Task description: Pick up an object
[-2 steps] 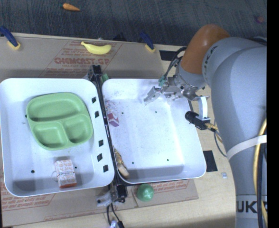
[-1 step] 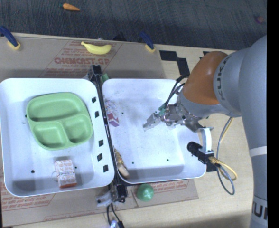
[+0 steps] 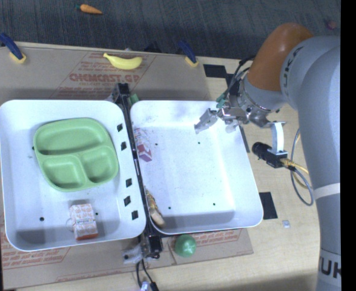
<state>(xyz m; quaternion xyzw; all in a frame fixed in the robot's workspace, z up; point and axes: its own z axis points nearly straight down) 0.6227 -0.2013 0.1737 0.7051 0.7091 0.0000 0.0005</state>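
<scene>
Our gripper (image 3: 206, 121) hangs over the upper right corner of the right bin (image 3: 226, 180); we cannot tell its state, and we see nothing held in it. Nearest to it, we judge, is the small red-and-white packet (image 3: 143, 145), off to its left and slightly below, against the bin's left wall, long axis running roughly up-down.

Both white bins (image 3: 20, 223) look like smooth, slightly glossy plastic. The green tray (image 3: 75, 153) is matt plastic. Beneath lies printed brown cardboard (image 3: 87, 74), dull and flat. At three o'clock, the arm (image 3: 314, 90) has a smooth grey shell, orange band glossy.
</scene>
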